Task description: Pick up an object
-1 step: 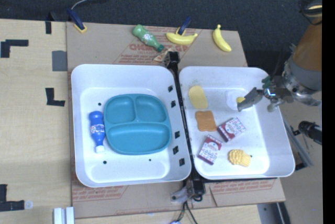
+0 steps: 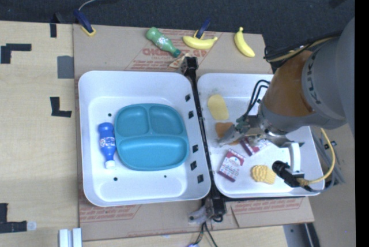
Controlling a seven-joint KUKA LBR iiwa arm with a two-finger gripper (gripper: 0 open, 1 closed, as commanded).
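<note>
My gripper [image 2: 235,130] is low in the right bin [image 2: 253,81], reaching in from the right under the grey arm with its orange band. It sits right at a brown object [image 2: 222,127], which it partly hides. A pale yellow oval piece [image 2: 217,106] lies just behind it. A small dark red packet [image 2: 251,145] lies beside the wrist. In front lie a red and white carton [image 2: 230,165] and a yellow-orange nugget [image 2: 262,173]. I cannot tell whether anything is held.
The left bin [image 2: 92,87] holds a blue divided plate [image 2: 151,136] and a small blue bottle [image 2: 106,144]. Behind the bins on the cardboard lie a green bottle [image 2: 162,41] and two bananas [image 2: 199,41] [image 2: 244,44]. A black divider [image 2: 196,113] separates the bins.
</note>
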